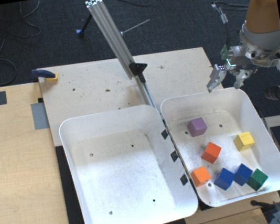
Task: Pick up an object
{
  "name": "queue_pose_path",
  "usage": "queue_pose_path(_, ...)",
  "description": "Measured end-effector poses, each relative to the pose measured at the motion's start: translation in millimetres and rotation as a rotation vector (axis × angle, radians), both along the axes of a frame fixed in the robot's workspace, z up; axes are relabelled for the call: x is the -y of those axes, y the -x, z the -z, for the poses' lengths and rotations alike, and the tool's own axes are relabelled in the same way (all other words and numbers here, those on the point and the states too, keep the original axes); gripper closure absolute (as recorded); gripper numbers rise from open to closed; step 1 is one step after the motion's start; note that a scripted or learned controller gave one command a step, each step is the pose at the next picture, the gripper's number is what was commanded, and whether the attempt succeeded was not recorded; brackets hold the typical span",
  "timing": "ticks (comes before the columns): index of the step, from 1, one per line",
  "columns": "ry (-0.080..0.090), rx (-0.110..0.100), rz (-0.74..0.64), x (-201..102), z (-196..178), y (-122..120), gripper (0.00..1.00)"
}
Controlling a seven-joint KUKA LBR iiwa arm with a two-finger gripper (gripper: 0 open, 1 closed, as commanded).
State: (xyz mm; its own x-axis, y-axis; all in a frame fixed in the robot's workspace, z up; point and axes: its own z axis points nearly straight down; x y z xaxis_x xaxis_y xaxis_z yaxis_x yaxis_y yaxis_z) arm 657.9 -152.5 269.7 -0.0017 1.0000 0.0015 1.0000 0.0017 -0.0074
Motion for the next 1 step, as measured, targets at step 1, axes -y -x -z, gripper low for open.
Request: queue_pose_path(1,0.002,0.004,-0.003,-0.4,-2.9,-0.8,0.0)
